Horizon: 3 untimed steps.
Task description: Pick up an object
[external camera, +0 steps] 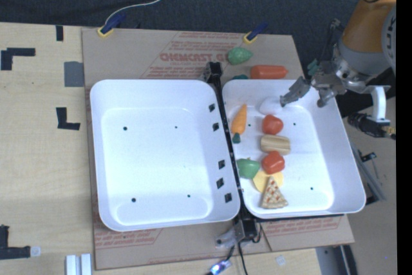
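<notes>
The arm (370,29) hangs over the far right corner of the right bin (341,158), and its gripper (309,90) sits above the bin's far edge with two fingers spread apart and nothing between them. No object is picked yet, so the step in hand is choosing one and coming down on it. The nearest pieces make the best targets, I judge: the white lump (268,104) just beside the fingers, or the red tomato (272,124) a little nearer the middle. It helps to descend straight, fingers straddling one piece alone, clear of the bin wall.

Counted: two bins, the left bin (154,151) bare; in the right bin, one pizza slice (273,195), one bread roll (275,143), one carrot (239,119), two red pieces, one green piece (248,168), one white lump.
</notes>
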Each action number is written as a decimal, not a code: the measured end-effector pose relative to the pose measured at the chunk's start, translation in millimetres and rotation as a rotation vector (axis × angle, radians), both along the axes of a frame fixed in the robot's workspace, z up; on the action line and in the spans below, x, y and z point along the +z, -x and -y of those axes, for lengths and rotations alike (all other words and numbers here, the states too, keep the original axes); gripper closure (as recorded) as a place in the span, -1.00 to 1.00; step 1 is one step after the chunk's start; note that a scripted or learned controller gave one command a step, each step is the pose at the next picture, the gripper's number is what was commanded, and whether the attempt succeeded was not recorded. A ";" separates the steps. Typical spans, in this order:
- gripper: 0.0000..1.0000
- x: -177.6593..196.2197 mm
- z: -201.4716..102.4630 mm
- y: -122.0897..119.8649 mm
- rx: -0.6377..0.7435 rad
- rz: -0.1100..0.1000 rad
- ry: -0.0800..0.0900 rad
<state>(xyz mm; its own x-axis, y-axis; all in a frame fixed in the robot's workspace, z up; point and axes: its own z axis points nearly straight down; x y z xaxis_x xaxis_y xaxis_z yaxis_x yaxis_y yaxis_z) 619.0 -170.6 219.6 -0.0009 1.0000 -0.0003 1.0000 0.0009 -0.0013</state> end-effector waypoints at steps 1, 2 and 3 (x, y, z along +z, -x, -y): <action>-1.00 -142.6 1.3 -9.9 0.001 -0.002 -0.001; -1.00 -134.1 6.3 32.1 -0.001 0.002 0.001; 1.00 -124.2 6.3 30.5 0.000 0.004 0.003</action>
